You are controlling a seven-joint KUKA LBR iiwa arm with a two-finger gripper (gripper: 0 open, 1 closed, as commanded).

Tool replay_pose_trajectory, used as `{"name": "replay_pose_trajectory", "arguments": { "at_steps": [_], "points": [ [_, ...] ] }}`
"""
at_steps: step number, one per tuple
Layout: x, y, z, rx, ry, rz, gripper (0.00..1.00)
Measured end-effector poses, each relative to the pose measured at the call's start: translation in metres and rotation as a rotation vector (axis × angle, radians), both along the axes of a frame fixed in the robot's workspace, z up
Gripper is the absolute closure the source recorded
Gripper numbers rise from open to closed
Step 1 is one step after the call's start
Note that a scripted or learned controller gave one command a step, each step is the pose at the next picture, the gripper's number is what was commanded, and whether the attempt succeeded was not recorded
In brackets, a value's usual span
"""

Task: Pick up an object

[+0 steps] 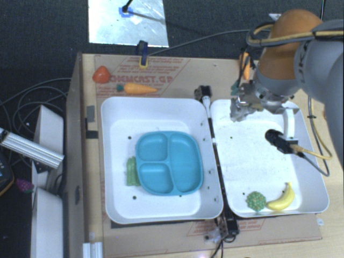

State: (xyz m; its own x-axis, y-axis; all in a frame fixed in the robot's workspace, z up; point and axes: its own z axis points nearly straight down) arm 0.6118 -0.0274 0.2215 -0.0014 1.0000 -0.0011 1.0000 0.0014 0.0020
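Yellow banana [281,198] and green ball [256,200] sit well below the fingers [239,113] (spread unclear, can't tell).

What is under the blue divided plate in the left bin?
A green object pokes out from beneath the blue divided plate's left edge in the left bin. Its visible part is a narrow strip; the rest, and anything else beneath, is covered by the plate.

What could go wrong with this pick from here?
1. The gripper sits at the right bin's far corner, while the banana and green ball lie at its near edge; closing here likely grabs nothing.
2. Banana and ball look to be touching, so a grasp may nudge either away.
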Motion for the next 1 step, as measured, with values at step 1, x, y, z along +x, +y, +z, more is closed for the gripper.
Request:
{"name": "replay_pose_trajectory", "arguments": {
  "at_steps": [1],
  "points": [
    [-0.0012,-0.0053,-0.0064,0.000,0.000,-0.001,1.00]
  ]
}}
